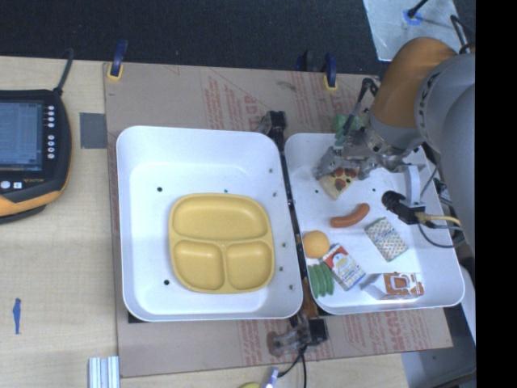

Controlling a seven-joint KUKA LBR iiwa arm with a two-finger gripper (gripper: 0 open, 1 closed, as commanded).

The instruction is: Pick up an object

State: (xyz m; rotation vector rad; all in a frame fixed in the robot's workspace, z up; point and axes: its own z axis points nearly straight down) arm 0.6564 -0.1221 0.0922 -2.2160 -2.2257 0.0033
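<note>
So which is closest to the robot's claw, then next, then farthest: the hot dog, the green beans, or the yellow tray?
From the gripper in the right bin:
1. Small red-orange toy sausage, just below it.
2. Bunch of green toy beans, at that bin's lower left corner.
3. Yellow plastic three-compartment tray, over in the left bin.

My arm (428, 87) reaches in from the right, orange band up top, gripper (342, 166) down low near the right bin's (452, 293) far-left corner.

Robot lab: teach pendant (32, 153), clamped bench (73, 297).
</note>
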